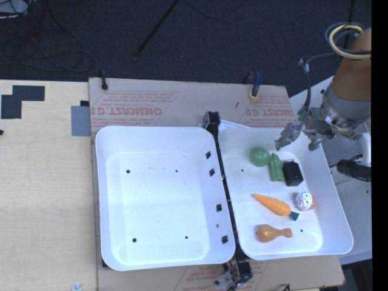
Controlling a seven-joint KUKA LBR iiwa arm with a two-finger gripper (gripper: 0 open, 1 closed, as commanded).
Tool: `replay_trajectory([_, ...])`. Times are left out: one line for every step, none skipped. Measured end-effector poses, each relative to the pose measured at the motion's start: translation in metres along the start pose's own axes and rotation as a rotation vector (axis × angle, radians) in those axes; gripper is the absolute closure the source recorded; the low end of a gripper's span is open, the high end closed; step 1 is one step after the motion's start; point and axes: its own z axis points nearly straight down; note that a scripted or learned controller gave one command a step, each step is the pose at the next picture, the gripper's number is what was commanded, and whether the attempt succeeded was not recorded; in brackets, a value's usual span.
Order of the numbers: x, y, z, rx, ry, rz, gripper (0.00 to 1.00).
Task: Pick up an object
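I read this as the approach step: my gripper [306, 137] hangs at the upper right of the frame, over the far rim of the right bin [339, 238], with nothing between its fingers, and I cannot tell how far the jaws stand apart. The likeliest target is the carrot [272, 204], lying flat in the middle of that bin, just left of a small white ball [304, 200]. Its long axis runs diagonally, the orange tip pointing toward the upper left and the green stub toward the lower right. Next I judge the arm must travel down-frame, descend, and close across that axis.
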Motion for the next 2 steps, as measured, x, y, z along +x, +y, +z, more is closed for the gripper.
replay_trajectory([0.003, 0.017, 0.147, 0.013, 0.004, -0.004, 0.0])
replay_trajectory([0.001, 0.02, 0.128, 0.008, 0.001, -0.004, 1.0])
